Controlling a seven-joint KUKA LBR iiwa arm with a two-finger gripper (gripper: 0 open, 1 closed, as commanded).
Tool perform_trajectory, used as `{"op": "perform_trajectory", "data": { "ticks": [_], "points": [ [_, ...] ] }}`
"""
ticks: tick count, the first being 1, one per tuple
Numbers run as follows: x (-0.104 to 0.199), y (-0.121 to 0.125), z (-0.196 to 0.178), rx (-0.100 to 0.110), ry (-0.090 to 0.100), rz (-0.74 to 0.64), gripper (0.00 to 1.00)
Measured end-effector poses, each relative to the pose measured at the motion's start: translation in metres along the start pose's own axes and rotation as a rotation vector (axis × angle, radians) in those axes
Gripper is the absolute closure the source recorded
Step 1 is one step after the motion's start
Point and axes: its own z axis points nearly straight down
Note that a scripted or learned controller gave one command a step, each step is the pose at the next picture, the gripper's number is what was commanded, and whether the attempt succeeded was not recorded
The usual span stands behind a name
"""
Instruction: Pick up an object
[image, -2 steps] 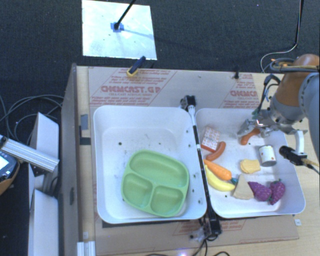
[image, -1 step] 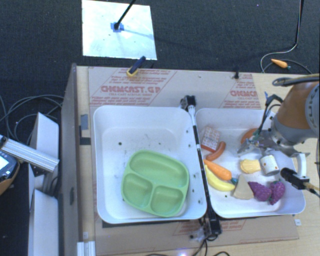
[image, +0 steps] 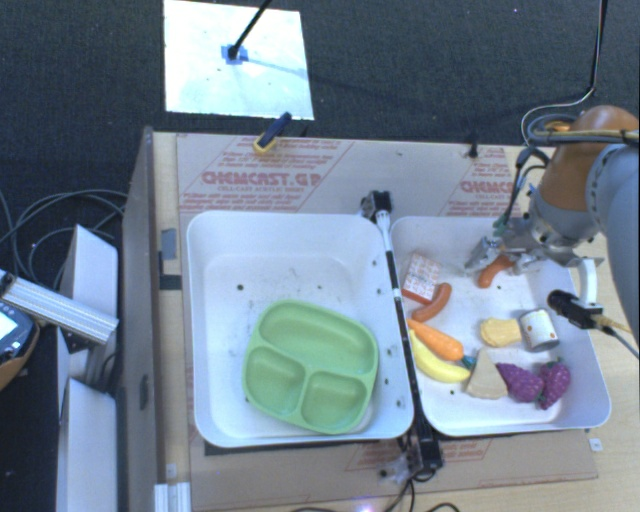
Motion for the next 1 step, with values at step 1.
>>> {"op": "perform_trajectory", "data": {
  "ticks": [1],
  "points": [
    [-0.0006, 0.002, -0.0122, -0.008, -0.004, -0.005, 1.0]
  ]
}}
